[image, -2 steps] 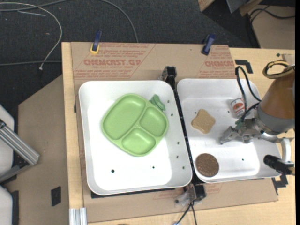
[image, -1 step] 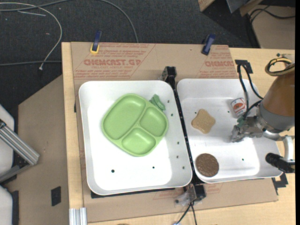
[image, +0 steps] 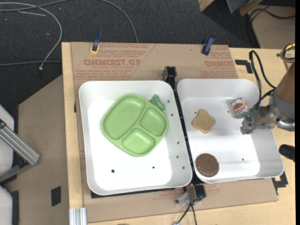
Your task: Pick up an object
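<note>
In L bin (image: 93,172): green tray (image: 135,124); R bin (image: 262,168): cookie (image: 206,165), jaws state unclear.

Two white bins sit side by side on a cardboard-covered desk (image: 140,60). The left bin (image: 93,172) holds a green divided plate (image: 135,124). The right bin (image: 225,90) holds a tan toast-shaped piece (image: 203,121), a brown round cookie (image: 206,165) near its front rim, and a small red-and-white can (image: 238,106). The gripper (image: 247,127) hovers just beside the can.

My gripper (image: 248,125) hangs over the bench (image: 47,139); cardboard (image: 140,60) lies on it, bearing two bins (image: 89,125) (image: 262,163), one beneath me.
</note>
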You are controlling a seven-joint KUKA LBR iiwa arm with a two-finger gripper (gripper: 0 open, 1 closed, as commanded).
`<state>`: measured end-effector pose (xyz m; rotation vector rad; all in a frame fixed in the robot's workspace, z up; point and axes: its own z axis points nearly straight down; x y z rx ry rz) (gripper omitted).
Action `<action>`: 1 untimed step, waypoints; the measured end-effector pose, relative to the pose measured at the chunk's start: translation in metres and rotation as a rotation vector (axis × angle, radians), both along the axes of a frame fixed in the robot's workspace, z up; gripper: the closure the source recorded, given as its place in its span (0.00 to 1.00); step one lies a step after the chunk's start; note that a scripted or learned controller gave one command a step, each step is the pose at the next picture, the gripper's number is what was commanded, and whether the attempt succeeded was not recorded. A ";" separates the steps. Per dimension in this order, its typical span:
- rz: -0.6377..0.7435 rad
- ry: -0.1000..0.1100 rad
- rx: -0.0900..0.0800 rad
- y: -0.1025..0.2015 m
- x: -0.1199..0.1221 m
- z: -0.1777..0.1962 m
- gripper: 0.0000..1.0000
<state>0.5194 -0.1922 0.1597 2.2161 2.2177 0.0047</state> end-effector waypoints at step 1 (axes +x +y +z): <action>0.000 0.001 0.001 0.000 0.003 0.043 1.00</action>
